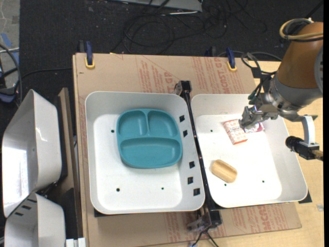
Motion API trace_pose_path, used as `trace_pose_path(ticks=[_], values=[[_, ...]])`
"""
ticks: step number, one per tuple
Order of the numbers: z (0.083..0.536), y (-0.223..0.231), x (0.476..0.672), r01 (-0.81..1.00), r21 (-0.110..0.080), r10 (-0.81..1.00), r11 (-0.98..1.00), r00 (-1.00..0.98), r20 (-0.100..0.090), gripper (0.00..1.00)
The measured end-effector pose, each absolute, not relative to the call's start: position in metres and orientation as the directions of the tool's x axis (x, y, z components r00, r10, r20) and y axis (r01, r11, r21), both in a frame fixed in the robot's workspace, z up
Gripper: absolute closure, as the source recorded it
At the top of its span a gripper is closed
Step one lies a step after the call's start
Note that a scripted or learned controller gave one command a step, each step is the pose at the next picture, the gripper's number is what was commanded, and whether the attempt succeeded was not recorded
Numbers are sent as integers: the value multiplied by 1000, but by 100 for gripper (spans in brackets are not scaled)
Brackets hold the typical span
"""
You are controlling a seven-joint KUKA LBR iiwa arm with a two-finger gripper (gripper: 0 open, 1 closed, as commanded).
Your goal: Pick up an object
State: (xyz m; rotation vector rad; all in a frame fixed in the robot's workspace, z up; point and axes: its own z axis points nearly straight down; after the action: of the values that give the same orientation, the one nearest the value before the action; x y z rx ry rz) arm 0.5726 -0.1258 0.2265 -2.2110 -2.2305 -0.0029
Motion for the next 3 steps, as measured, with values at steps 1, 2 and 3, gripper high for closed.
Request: trace_pose_path(ticks=[1, 2, 3], values=[[218, -76, 573, 1000, -1, 1000, 8, -8, 2, 100], [212, -29, 577, 1000, -1, 1000, 8, -8, 2, 100], [226, 22, 575, 1000, 2, 1000, 8, -8, 1, 100]])
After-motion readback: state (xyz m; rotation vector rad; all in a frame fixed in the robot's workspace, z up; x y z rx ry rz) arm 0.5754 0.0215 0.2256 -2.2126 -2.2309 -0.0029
